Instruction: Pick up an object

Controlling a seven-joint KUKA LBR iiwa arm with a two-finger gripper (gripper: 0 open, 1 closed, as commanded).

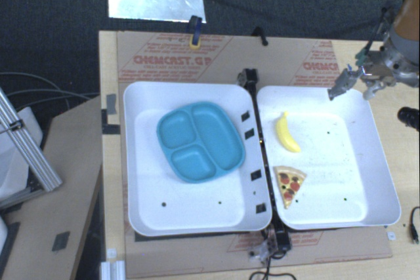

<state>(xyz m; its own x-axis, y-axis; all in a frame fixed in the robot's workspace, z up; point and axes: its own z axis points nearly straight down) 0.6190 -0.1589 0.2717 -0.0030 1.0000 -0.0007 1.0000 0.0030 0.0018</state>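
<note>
**Banana and pizza slice sitting there, gripper way off at the corner**

So the two candidates for a pick are a small yellow banana (pixel 287 133) and a toy pizza slice (pixel 289 183), both lying flat in the right bin (pixel 367 174). The banana is well down and to the left of the fingers, near the bin's inner wall; the pizza slice is further down again, beyond the banana.

The gripper (pixel 353 84) hovers over the bin's far right corner, its two fingers spread apart with nothing between them.

What could go wrong, I reckon: the banana is curved and smooth, so a pinch off-centre could squirt it sideways. The pizza slice is so flat the fingers may just scrape the bin floor and close above it. Both sit close to the divider (pixel 257 147), so a wide approach might clip that wall.

The left bin (pixel 141 141), far from the fingers, holds a blue divided plate (pixel 200 141). Both bins rest on a cardboard sheet (pixel 177 56) over a wooden bench, dark carpet beyond.
</note>
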